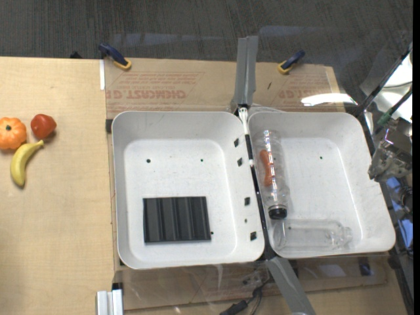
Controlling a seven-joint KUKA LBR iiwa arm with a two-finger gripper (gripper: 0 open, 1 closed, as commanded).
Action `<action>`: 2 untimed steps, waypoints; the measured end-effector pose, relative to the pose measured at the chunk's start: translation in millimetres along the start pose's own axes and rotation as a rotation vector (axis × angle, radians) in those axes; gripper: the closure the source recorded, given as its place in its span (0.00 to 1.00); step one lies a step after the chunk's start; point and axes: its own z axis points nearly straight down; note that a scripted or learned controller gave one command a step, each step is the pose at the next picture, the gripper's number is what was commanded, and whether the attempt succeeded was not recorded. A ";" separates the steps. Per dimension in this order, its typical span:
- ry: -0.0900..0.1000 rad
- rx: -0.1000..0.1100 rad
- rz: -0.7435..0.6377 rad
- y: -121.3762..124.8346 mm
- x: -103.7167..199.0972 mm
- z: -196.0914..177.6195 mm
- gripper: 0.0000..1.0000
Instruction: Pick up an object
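In the camera view, the robot's gripper (386, 159) hangs at the outer right rim of the right bin (341, 120), about halfway along that wall, with what can be seen of the arm rising toward the upper right corner of the frame. Whether the gripper is spread or closed cannot be told from this angle, and nothing is seen in its hold. The task appears to be at its opening step, the approach, with no object chosen or lifted yet. Three candidates lie in the bins. A clear tube with orange contents (271, 172) rests along the right bin's left wall, its black cap toward the near edge. A clear plastic bottle (315, 233) lies on its side along the same bin's near wall, close to the tube's cap. A black ribbed block (176, 219) lies flat in the near half of the left bin (121, 176). The next move probably calls for travelling in over the right bin, squaring up across one of the nearer items, and descending; both sit tight against walls, which leaves little room on one side.
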 end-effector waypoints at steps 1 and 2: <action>-0.001 0.004 0.210 -22.0 80.6 79.9 1.00; 0.000 0.001 0.118 33.4 -26.0 17.8 1.00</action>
